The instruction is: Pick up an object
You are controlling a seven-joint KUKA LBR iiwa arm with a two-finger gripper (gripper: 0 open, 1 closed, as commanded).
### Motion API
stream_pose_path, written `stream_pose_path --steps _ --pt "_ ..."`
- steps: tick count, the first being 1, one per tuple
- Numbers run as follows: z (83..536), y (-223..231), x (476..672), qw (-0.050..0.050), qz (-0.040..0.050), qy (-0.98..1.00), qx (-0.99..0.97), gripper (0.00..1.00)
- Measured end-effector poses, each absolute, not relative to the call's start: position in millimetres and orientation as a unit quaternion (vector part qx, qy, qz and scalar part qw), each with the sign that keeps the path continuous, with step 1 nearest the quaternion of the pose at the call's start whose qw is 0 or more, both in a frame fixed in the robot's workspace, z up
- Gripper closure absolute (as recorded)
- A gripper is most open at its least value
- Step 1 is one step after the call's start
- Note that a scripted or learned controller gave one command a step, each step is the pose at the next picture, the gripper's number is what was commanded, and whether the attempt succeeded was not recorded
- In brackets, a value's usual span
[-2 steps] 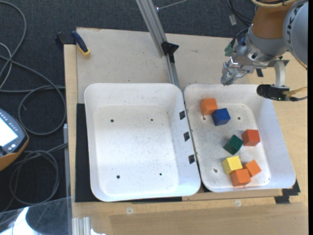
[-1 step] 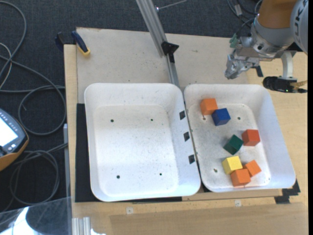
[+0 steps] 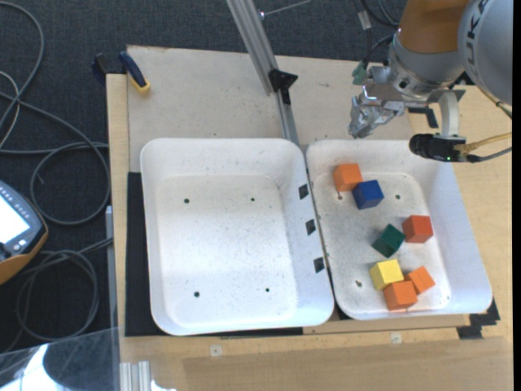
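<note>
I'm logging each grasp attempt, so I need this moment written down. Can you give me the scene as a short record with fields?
arm: reaches in from the right of the view
gripper: above the far rim of the right bin, nothing seen between its fingers
right bin contents: seven blocks
far pair: orange block touching blue block
middle pair: green block beside red block
near cluster: yellow block with two orange blocks
left bin: white, speckled

Gripper (image 3: 368, 124): above the right bin's (image 3: 456, 218) far rim, holding nothing
Right bin: seven small blocks
Left bin (image 3: 155, 218): beside it
</note>
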State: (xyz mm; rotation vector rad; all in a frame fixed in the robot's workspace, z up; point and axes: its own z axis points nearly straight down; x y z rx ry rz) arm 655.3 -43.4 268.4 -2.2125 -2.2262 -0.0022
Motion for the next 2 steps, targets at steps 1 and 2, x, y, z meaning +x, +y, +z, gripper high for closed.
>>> stream_pose_path --steps 1,2 --pt "271 5 637.4 0.002 -0.0002 -0.709 -0.705 1.0" --pt "250 55 623.0 0.002 0.0008 -0.709 -0.705 1.0"
